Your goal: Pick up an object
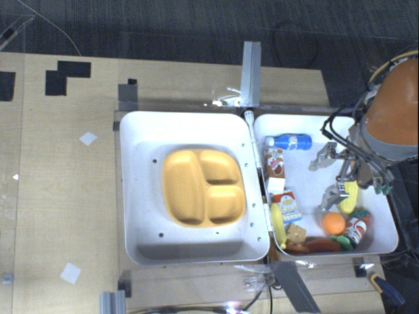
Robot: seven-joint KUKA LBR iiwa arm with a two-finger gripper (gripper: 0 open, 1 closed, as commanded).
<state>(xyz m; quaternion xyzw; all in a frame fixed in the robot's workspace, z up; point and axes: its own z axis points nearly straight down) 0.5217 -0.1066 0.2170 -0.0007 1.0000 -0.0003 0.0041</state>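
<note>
Two white bins (131, 195); one yellow tray (203, 187); beside it one blue bottle (291, 141), one orange (334, 223), two bananas (277, 222).

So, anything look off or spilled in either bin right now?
Nothing spilled or damaged. The yellow tray lies flat in the left bin. In the right bin the items are crowded along the left wall and near edge, and the blue bottle lies on its side.

The arm (391, 113) has a rounded orange band above a grey wrist, black cables looped along it, and a silver metal end effector (332, 178).
</note>
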